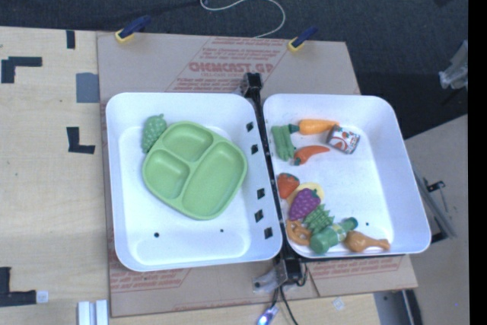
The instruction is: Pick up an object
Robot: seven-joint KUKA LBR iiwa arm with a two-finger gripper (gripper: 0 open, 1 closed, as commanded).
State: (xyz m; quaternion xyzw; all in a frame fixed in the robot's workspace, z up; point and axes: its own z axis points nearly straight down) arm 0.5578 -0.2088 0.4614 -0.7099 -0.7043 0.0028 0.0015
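Reaching in from the right, I have the right bin (384, 112) nearer me than the left bin (122, 186) with its green divided plate (196, 171). The carrot (316, 126) lies lengthwise toward me, the small can (342, 139) just beside it. The heaped toys (319, 224) overlap and are hard to separate. I cannot tell my jaws' width.

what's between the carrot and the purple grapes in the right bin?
Camera view: an orange pepper and a tomato lie between carrot and purple grapes.
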